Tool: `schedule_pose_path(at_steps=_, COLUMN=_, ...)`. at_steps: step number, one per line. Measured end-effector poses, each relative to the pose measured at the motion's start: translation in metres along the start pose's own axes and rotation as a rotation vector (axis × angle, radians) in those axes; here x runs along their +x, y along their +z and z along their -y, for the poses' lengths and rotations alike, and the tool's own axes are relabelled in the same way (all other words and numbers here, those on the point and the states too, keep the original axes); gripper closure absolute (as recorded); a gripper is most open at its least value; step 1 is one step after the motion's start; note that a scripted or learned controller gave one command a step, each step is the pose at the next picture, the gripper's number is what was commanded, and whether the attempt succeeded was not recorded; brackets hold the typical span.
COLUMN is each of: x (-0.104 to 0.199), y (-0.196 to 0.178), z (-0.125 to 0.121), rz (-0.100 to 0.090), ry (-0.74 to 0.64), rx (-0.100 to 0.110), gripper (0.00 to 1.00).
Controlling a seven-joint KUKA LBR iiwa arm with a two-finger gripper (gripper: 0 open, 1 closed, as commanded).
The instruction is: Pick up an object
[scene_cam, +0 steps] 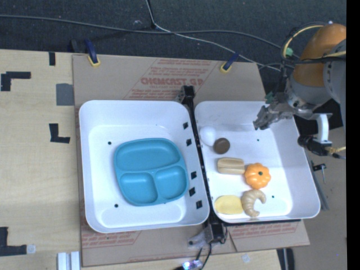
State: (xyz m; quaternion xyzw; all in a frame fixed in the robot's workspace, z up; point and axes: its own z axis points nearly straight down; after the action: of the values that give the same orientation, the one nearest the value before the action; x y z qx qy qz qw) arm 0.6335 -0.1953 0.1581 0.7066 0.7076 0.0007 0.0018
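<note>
Over the right bin (pixel 292 151), I'm seeing the gripper (pixel 263 120) hovering near its top edge. I cannot tell its finger state. Below it, a small pumpkin (pixel 257 175) is lying.

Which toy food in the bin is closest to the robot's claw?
The small brown ball. It lies highest in the right bin, nearest the gripper. The orange pumpkin, croissant and tan bun lie farther away.

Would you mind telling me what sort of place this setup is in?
Probably a robotics lab test bench: two white bins clamped on cardboard, toy food such as a small pumpkin, and loose cables.
</note>
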Motion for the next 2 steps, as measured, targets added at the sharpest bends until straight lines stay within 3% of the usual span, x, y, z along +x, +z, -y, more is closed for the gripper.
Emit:
schedule_pose_path(at_steps=1, x=0.0, y=-0.051, z=-0.001, rz=0.0, ry=0.0, rx=0.0, gripper=1.0)
schedule_pose_path(at_steps=2, x=0.06, y=-0.062, z=-0.004, rz=-0.003, ry=-0.005, rx=0.003, gripper=1.0)
